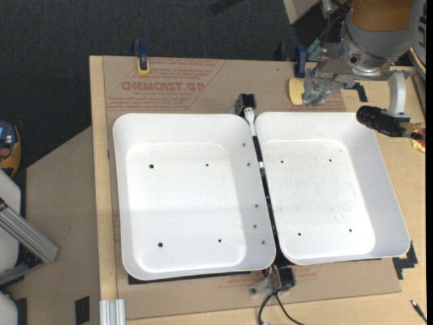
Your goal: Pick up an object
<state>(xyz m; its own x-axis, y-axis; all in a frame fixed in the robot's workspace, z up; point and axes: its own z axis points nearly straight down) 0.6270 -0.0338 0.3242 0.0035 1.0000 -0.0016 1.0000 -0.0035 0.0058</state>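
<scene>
So my pincer [319,95] is parked up in the upper right of the frame, hanging past the far edge of the right bin [379,181], over the bare board rather than over either tray. The only loose thing I can spot is a small pale yellow object [295,91], sitting on the board just left of my pincer, right beside it or maybe touching, hard to call from this angle. It's outside both bins, just above the top left corner of the right one. What it is exactly, no idea; it's a soft-looking yellowish lump, partly hidden by my wrist hardware.

Whether my pincer is spread or closed, I honestly can't tell; the metal bits blur together up there. Nothing is visibly gripped.

Writing-wise: the brown board [169,87] under the bins has red print across the upper left, reading something like "CHEMCAST GP", with smaller lines above and below that I can't read. A blue and yellow clamp [142,55] pins the board at the top edge near that print.

The left bin [128,181] sits lower left of centre, touching the right bin along a black strip [260,175] between them.
</scene>
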